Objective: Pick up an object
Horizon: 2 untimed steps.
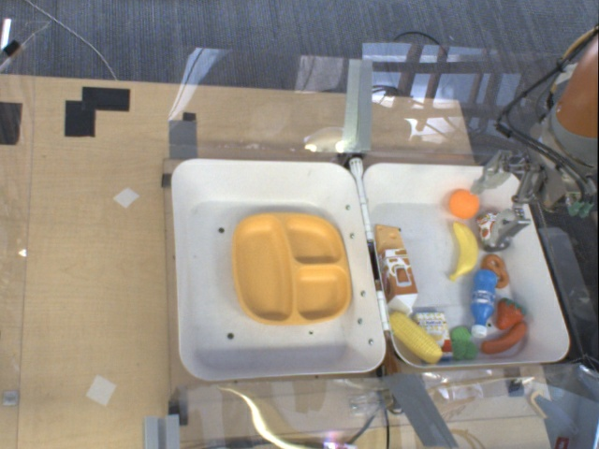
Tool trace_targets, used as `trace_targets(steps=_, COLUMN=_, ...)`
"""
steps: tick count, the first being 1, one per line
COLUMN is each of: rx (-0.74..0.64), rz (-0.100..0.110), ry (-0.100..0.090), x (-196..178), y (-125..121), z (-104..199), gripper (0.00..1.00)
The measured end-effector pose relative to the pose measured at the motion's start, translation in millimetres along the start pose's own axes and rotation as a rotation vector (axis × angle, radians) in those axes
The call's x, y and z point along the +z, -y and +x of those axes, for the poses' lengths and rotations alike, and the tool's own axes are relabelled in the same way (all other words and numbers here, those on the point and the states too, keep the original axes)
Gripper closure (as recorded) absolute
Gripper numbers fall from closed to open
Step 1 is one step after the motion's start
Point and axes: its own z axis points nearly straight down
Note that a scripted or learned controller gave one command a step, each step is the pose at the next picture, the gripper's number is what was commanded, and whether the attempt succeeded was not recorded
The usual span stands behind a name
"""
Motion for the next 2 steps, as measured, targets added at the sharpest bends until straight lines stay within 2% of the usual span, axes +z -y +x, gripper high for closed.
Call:
trace_targets(steps=1, rx=0.206, rz=-0.002, ry=-0.008, x=109, y=-7, z=8, gripper=0.00)
trace_targets(steps=2, rx=0.385, rz=0.001, ry=0.002, x=106, y=37, z=-20, gripper=0.00)
